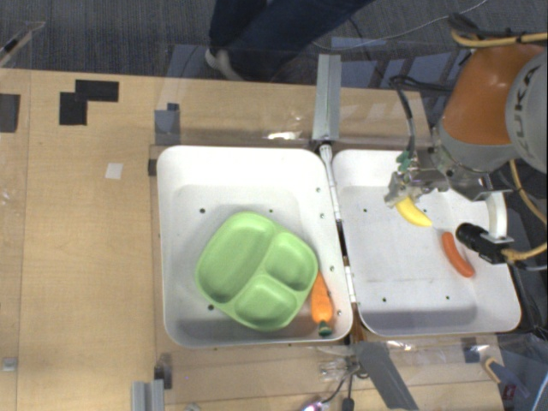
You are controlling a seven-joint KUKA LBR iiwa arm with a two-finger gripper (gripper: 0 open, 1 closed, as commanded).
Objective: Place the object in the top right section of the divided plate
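Note:
The green divided plate (257,270) lies in the left white bin (184,229), turned at an angle. In the right bin (377,298), a small yellow banana (416,214) sits near the back, its upper end tucked right under my gripper (409,188). The gripper hangs over the back of that bin, below the orange band of the arm (484,92). Whether the banana is held or just lying on the bin floor cannot be made out.
An orange carrot (320,301) lies in the left bin against the plate's lower right rim. A reddish sausage (457,255) rests at the right side of the right bin, beside a black part of the arm (479,241). A person's legs (257,15) stand behind the bench.

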